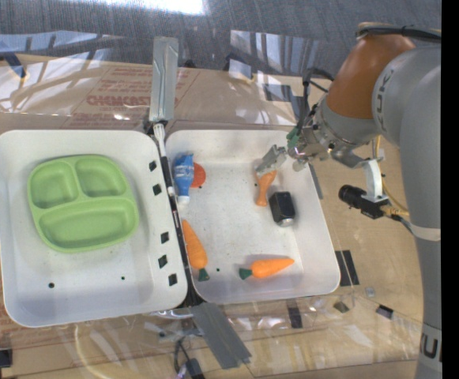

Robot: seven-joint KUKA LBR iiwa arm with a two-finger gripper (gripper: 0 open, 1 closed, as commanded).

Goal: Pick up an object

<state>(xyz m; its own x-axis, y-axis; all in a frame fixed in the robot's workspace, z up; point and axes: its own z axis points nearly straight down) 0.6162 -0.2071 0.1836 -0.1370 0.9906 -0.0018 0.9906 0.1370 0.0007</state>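
Note:
My gripper (283, 161) hangs over the back right part of the right bin (229, 144), open, with nothing between its fingers. A small orange carrot piece (265, 189) lies just below its left finger (265, 163). A black block (282, 208) rests right beside that piece. A larger carrot (267, 268) lies near the bin's front wall, and another carrot (193, 247) lies along the left wall. A blue tube (182, 174) with a red item (200, 175) beside it sits at the back left of the bin.
The left bin (16, 235) holds a green divided plate (83, 202). A grey divider strip (163, 77) runs back from between the bins. Cardboard covers the bench behind them. The arm's orange band (363, 77) and a cable fitting (363, 197) hang over the right bin's right edge.

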